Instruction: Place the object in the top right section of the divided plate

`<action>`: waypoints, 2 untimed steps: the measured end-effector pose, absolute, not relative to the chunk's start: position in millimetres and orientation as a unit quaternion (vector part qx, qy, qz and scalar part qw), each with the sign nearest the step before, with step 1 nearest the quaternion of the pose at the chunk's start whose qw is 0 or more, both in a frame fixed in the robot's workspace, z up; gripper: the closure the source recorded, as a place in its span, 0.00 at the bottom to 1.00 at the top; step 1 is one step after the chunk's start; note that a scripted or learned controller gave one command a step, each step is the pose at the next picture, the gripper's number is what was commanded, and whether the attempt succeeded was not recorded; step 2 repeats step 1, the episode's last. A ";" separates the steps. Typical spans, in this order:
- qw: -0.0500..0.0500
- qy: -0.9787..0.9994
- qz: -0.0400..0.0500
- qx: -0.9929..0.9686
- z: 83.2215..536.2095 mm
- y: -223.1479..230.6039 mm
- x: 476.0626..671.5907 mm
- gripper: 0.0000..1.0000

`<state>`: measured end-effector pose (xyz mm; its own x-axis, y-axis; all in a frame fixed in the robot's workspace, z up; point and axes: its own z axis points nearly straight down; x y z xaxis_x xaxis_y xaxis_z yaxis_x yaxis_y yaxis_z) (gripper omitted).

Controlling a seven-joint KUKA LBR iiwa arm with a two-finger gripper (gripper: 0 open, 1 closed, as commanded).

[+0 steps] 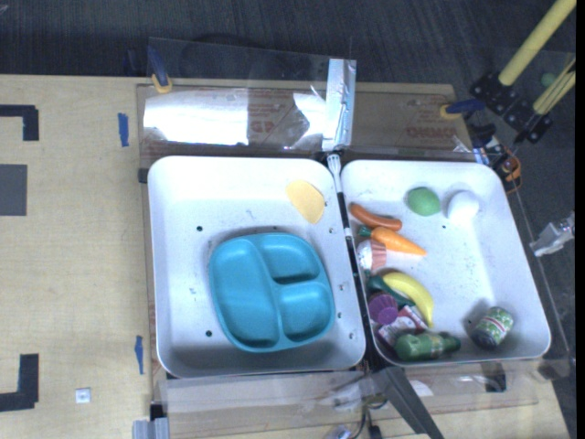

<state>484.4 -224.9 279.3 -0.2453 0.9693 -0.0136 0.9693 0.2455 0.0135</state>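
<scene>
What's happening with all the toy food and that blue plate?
Nothing is being handled at this moment. A blue divided plate sits in the left bin, with a yellow toy piece lying just beyond it, off the plate. The right bin holds toy food: a carrot, a banana, a green ball and more. The plate's sections hold nothing yet.

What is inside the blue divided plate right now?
Nothing lies in the blue plate; all three sections show bare blue. A yellow piece sits beyond it in the same left bin. Whatever is beneath the plate is covered.
</scene>
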 end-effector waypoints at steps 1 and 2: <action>0.012 0.789 0.001 0.614 289.7 -225.3 485.5 1.00; 0.012 0.789 0.001 0.614 289.7 -225.3 485.5 1.00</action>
